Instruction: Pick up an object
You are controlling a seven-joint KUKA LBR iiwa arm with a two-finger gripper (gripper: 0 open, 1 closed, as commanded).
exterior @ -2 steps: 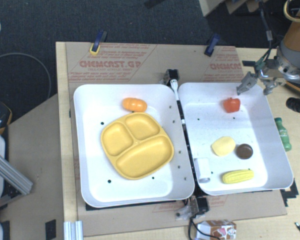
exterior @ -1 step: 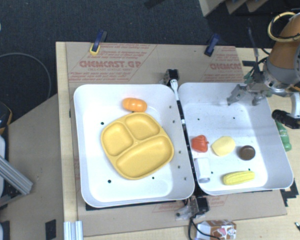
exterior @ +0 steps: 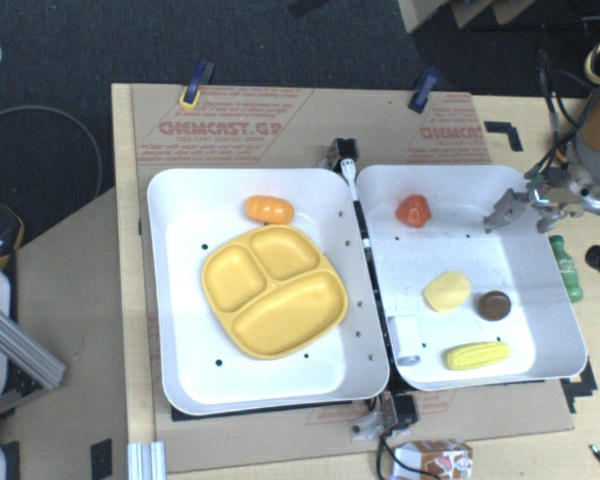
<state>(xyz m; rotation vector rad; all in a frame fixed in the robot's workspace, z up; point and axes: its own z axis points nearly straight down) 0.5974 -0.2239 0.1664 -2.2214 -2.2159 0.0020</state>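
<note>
The right bin [exterior: 540,363] holds a red fruit-like piece [exterior: 413,211] at the back, a pale yellow lump [exterior: 447,291], a brown round piece [exterior: 495,306] and a yellow corn cob [exterior: 477,355] near the front. My gripper [exterior: 526,218] hangs over the right bin's back right corner, well right of the red piece. Its fingers [exterior: 499,214] are spread open, with nothing between them. In the left bin [exterior: 170,268] lie a yellow divided plate [exterior: 273,290] and a small orange piece [exterior: 269,209] just behind it.
A green bottle-like thing [exterior: 567,268] lies along the right bin's right rim, below the gripper. A small white block [exterior: 404,334] sits at the right bin's front left. Clamps and cables line the divider [exterior: 361,238] between the bins.
</note>
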